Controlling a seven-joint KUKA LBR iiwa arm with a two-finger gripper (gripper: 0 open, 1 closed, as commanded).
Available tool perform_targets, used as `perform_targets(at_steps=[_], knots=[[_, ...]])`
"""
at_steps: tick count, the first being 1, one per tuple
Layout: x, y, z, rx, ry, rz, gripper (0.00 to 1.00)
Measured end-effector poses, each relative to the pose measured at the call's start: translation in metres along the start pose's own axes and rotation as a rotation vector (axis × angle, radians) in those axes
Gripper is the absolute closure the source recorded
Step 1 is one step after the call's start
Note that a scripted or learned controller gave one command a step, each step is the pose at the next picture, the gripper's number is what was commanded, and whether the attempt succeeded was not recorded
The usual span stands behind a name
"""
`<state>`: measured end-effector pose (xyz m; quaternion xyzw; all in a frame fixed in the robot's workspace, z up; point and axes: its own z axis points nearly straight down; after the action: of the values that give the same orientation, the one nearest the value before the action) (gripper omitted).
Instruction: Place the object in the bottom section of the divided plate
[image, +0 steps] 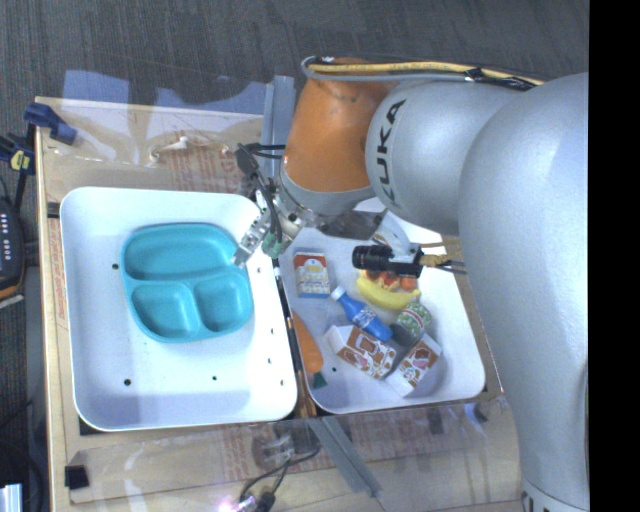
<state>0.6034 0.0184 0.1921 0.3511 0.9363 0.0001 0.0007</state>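
The grey arm (470, 180) with its orange band (330, 125) is reaching in over the back edge of the right bin (470, 375), and the tool (255, 238) is hanging right above the low wall where the two bins are meeting, just beside the back right corner of the divided plate (185, 280). Whether the tool is released or clenched I cannot tell, and nothing is showing as held by it.

The turquoise divided plate is lying flat in the middle of the left bin (90, 390), with one wide section along its back side and two smaller ones along its front side.

The loose things are all sitting in the right bin. A small white carton with a red label (312, 273) is lying near the bin's back left corner. A blue bottle (362, 315) is lying tilted near the middle, with a yellow toy (388, 290) just beside it and a green-striped can (412, 320) beside that. Two brown and white cartons (385, 357) are resting toward the front edge, touching each other. An orange carrot-like piece (310, 352) is lying along the bin's left wall.
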Motion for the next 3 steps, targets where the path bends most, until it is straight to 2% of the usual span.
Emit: perform_targets(at_steps=[1,2,3], knots=[[0.015,0.025,-0.005,0.0,0.0,-0.041,1.0],[-0.056,-0.006,-0.047,0.0,-0.002,-0.276,1.0],[-0.035,0.017,-0.039,0.002,0.002,-0.024,1.0]])
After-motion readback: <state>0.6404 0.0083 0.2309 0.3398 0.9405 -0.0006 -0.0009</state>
